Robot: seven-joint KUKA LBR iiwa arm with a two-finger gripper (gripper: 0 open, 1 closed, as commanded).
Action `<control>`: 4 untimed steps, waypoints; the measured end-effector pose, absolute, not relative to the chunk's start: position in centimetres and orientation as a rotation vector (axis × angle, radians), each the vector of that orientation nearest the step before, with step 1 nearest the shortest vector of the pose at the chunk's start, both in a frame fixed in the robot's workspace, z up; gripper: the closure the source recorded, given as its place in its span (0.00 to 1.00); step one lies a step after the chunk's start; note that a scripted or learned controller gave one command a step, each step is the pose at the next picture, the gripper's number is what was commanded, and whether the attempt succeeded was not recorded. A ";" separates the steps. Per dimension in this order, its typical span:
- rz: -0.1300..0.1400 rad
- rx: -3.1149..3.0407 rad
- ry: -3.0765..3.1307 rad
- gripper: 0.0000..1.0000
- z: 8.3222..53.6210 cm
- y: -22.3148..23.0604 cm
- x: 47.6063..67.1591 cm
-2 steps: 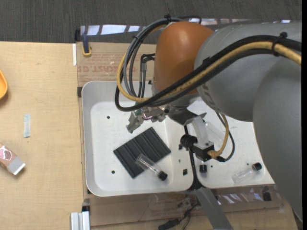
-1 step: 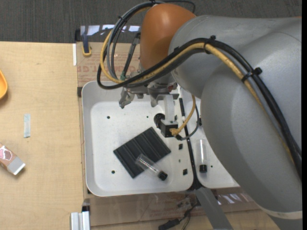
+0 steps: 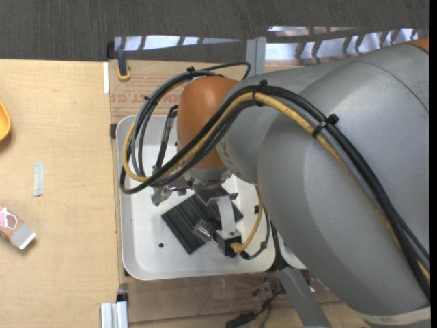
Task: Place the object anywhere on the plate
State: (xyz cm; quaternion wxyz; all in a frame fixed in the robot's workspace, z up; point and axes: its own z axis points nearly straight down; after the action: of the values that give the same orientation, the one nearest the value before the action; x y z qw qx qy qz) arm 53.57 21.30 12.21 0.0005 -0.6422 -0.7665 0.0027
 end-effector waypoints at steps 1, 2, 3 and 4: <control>0.007 -2.571 -1.808 0.00 9.3 21.2 63.2; 0.003 -1.862 -2.533 0.00 12.5 22.8 64.2; 0.002 -1.554 -2.734 0.00 10.6 21.9 66.0; 0.000 -0.749 -3.053 0.00 9.3 21.0 65.3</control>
State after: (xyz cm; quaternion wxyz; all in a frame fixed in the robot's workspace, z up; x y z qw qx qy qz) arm 65.34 20.97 9.29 -0.0012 -0.2382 -0.9712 0.0000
